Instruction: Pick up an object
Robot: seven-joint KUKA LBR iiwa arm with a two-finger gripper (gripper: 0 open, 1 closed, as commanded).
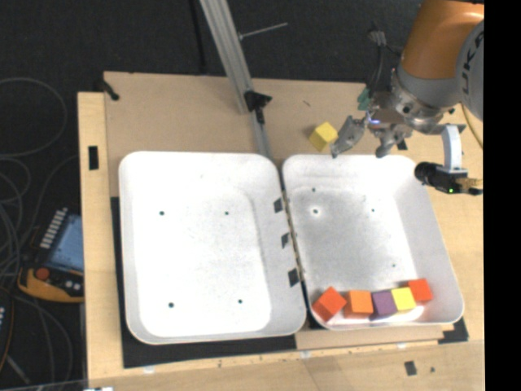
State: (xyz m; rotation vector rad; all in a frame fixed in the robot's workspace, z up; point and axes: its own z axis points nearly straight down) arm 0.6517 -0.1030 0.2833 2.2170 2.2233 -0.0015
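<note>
My gripper (363, 141) hangs over the far rim of the right bin (358, 218), open, with nothing between its fingers. A yellow cube (324, 136) lies on the bench just outside that bin, a little to the left of the gripper. Along the near wall of the right bin sits a row of cubes: a red-orange one (330, 303), an orange one (359, 301), a purple one (382, 302), a yellow one (403, 299) and a red one (420, 291).
The left bin (195, 243) stands beside the right one, joined by a hinge strip (289, 235). A slanted metal rail (232, 55) rises from the bench at the back. Cables and a pendant (57, 255) lie off the bench at left.
</note>
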